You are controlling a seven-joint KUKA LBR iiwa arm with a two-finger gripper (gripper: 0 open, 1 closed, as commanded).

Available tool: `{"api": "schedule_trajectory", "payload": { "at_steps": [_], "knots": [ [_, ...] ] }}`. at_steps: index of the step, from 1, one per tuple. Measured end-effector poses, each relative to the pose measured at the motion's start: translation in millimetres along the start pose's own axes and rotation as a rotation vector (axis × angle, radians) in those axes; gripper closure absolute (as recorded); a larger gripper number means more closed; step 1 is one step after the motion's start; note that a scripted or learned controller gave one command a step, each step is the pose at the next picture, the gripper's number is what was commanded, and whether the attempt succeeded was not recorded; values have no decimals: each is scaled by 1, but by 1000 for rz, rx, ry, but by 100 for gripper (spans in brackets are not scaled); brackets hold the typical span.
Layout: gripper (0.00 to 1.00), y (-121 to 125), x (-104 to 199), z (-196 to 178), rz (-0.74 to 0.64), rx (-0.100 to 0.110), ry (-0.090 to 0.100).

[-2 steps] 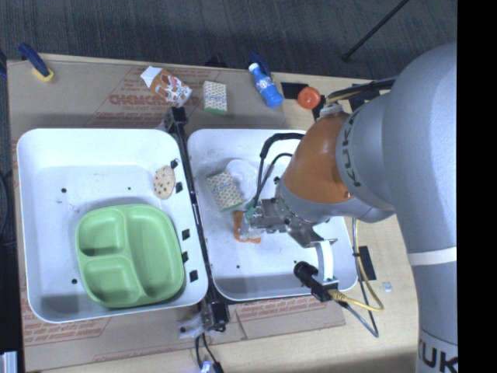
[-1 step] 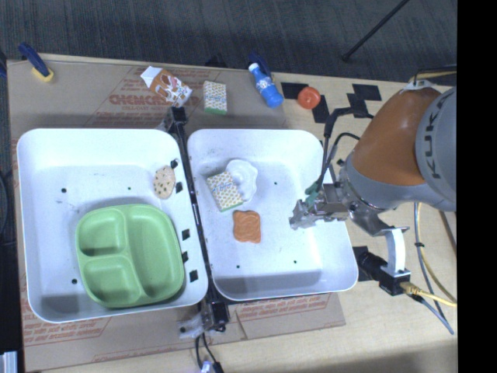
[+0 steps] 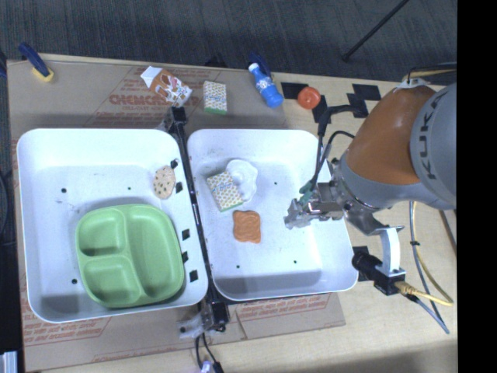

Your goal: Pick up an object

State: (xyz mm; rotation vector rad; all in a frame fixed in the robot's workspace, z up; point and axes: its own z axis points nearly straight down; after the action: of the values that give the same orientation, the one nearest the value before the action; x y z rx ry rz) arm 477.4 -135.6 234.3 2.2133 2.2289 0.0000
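Note:
My gripper [image 3: 295, 217] hangs over the right part of the right bin [image 3: 272, 282], with nothing visible between its fingers. To its left in that bin lie an orange flat piece [image 3: 247, 225], a small checked green packet [image 3: 224, 190] and a crumpled white object [image 3: 242, 174] touching the packet. The orange piece lies about a hand's width left of the gripper. In the left bin [image 3: 46, 162] rest a green divided tray [image 3: 128, 253] and a speckled cookie [image 3: 163, 182] near the right wall.
Behind the bins on the cardboard lie a snack wrapper [image 3: 165, 86], a green-white packet [image 3: 214, 96], a blue bottle [image 3: 265, 85] and an orange ball [image 3: 309, 96]. A blue-yellow clamp [image 3: 36, 61] sits at the far left corner. Cables run at the right.

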Motion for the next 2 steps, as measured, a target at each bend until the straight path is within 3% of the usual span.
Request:
{"api": "schedule_trajectory", "payload": {
  "at_steps": [1, 2],
  "knots": [
    [100, 0, 22, -4, -1, 2, 1],
    [0, 0, 21, -4, 0, 2, 1]
  ]
}}
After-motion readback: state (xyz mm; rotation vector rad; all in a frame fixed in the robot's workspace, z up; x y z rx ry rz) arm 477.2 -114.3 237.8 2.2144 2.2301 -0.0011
